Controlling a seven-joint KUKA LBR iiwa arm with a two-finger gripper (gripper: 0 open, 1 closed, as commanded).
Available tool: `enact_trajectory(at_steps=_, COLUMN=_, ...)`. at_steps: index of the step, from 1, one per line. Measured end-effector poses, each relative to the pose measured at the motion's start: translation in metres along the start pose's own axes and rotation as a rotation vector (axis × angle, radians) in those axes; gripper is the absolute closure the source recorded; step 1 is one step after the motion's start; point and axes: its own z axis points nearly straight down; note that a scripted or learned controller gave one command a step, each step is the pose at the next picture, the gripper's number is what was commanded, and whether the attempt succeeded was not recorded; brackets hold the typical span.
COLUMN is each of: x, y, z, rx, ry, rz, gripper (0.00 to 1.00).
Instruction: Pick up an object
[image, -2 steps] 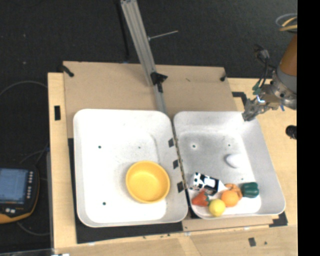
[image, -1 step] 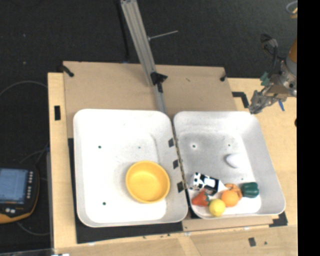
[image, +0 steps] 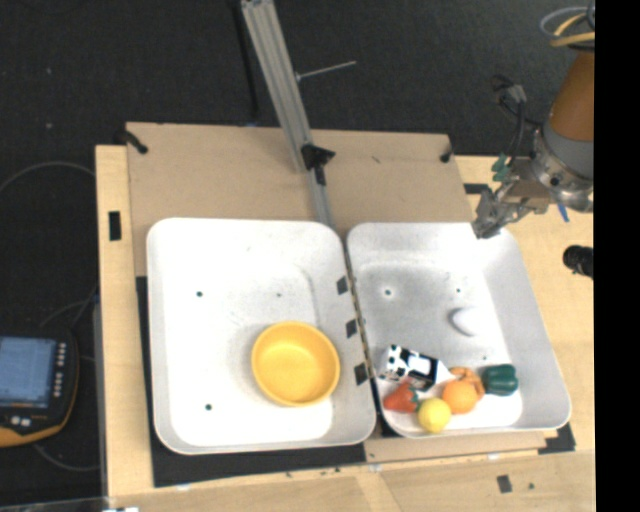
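Observation:
My gripper hangs at the far right corner of the right bin, above its rim, with nothing visible between its fingers. Small objects are bunched at the right bin's near edge: a black-and-white toy, a red piece, a yellow ball, an orange fruit and a dark green piece. A pale, whitish object lies near the bin's middle right. A yellow bowl sits in the left bin. All of these lie well apart from the gripper.
A grey metal pole slants up from the bench behind the bins. A handheld control pendant lies off the bench at the left. Brown board shows behind the bins.

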Motion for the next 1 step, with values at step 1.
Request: enact_trajectory(at_steps=1, x=0.0487, y=-0.0247, z=0.0012, rx=-0.001, ry=0.000, rz=0.000, gripper=1.00)
